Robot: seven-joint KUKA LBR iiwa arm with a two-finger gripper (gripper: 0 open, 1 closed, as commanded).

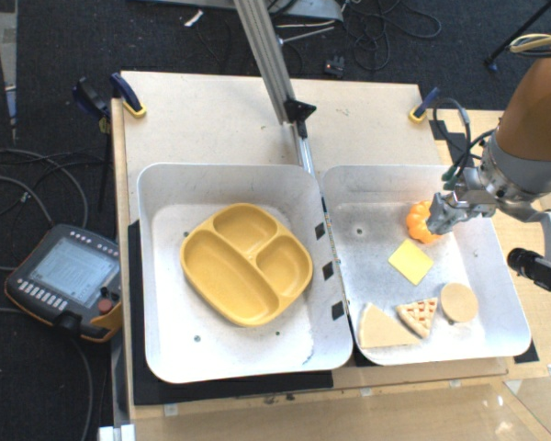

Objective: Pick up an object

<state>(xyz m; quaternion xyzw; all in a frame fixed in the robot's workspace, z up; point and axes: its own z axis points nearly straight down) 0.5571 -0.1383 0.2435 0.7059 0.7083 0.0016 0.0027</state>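
Note:
The right bin [367, 191] holds an orange toy fruit [419, 221], a yellow cheese square [410, 262], a waffle-patterned pizza slice [420, 315], a tan wedge [382, 327] and a round tan biscuit [458, 302]. My gripper [442, 217] hangs at the fruit's right side, low over the bin and touching or nearly touching it. From this angle the fruit's right part is covered by the gripper body. The arm [533, 127] reaches in from the right.
A yellow three-compartment plate [246, 263] lies in the left bin [165, 200]. A slanted metal pole [268, 49] stands behind the bins. A teach pendant [64, 278] lies on the floor at the left. Clamps sit at the bench's back corners.

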